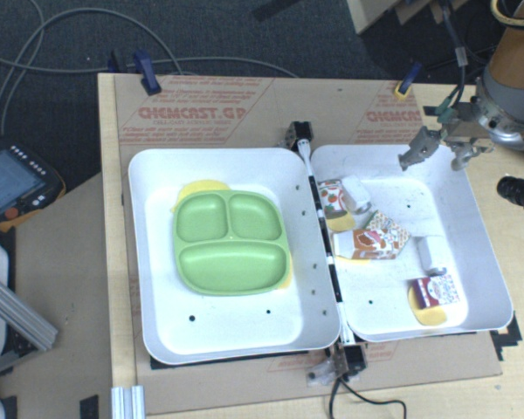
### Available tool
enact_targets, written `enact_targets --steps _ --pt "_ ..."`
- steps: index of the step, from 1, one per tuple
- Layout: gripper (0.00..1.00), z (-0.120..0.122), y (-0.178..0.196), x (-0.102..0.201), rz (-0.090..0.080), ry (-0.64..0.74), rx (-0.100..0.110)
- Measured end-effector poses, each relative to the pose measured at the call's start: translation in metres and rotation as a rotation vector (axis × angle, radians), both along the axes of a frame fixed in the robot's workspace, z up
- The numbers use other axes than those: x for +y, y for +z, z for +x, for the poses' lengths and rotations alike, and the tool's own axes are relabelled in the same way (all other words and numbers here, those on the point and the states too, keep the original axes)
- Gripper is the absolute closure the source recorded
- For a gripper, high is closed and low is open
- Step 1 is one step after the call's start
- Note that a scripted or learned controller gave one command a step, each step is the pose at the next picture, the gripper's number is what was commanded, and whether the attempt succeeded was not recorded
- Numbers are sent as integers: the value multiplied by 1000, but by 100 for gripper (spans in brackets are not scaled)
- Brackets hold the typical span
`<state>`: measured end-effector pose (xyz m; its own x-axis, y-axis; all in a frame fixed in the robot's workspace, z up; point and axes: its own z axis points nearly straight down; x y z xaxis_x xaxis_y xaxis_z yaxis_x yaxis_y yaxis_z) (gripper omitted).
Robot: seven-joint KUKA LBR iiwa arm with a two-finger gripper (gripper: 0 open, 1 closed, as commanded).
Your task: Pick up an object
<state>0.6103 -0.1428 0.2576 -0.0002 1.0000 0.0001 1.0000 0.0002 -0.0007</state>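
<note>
I am watching from above, and the pick is at its approach step — nothing is grasped. The gripper (pixel 438 147) hangs over the far edge of the right bin (pixel 472 234), its two fingers spread apart with only air between them.

Taking the right bin as my landmark: inside it, against its left wall, lies a small red-and-white packet (pixel 332 197) with a yellow piece (pixel 340 223) just beside it. Near the bin's middle sits a patterned orange-and-white wrapper (pixel 380 236). Toward the near right corner rests a red-and-yellow item (pixel 431 297), with a small grey piece (pixel 424 253) just beyond it. These are the candidates for picking; all lie loose on the bin floor, apart from the tool.

To the left of that bin, touching it along a shared edge, is the left bin (pixel 157 321). It holds a green divided tray (pixel 231 241) — three compartments, each bare.

My judgement: next the tool must travel inward over one item, descend, then close.
</note>
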Motion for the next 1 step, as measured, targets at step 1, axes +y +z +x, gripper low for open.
enact_targets --steps 1 --pt "0 -31 -74 38 0 1 1"
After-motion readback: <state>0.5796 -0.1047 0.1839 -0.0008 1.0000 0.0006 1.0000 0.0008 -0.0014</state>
